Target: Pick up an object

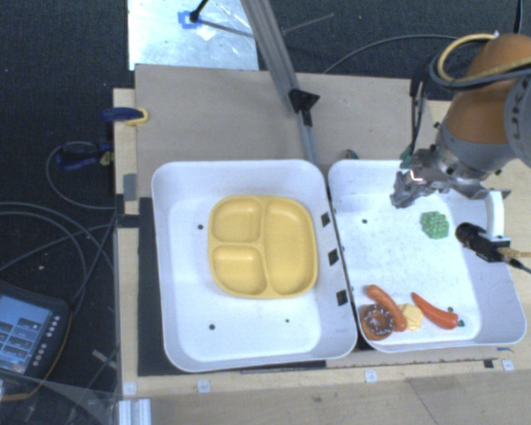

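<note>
Green obj (435,225) in right bin (372,184); gripper (407,190) near, up-left; can't tell grip state.

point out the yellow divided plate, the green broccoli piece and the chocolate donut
yellow divided plate (264,244), camera view, on its central divider ridge
green broccoli piece (434,225), camera view, middle of its bumpy top
chocolate donut (375,321), camera view, on its brown ring

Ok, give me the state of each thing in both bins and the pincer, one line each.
yellow divided plate: flat in the left bin, compartments bare.
green broccoli piece: loose on the right bin floor, apart from the pincer.
sausage: lying at the near edge, beside the donut.
donut: flat, near corner.
red pepper: lying by the near wall.
pincer: low over the right bin's far side, holding nothing visible.
</note>
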{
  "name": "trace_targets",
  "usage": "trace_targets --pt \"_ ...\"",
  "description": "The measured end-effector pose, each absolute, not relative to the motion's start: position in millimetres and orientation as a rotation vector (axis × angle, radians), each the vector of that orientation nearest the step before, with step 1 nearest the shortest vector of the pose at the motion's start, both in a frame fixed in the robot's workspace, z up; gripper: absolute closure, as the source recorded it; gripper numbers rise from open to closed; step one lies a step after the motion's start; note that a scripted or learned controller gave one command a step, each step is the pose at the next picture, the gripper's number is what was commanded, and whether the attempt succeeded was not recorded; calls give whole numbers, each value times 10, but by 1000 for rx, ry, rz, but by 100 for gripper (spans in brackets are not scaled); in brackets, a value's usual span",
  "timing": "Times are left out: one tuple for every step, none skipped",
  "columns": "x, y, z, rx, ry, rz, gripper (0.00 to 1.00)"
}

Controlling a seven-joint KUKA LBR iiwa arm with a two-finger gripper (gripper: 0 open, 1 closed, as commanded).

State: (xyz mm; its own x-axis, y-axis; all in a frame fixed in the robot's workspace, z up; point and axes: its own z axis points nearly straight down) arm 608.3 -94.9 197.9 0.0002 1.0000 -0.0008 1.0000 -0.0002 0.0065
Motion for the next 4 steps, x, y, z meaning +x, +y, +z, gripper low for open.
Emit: trace_targets --pt "6093 -949 2114 2216 2223 4 100" --pt "6240 -340 2231 2207 2235 7 100" --pt "6363 216 2363 2207 2235 8 100" --pt "6526 817 2420 2207 2235 8 100"
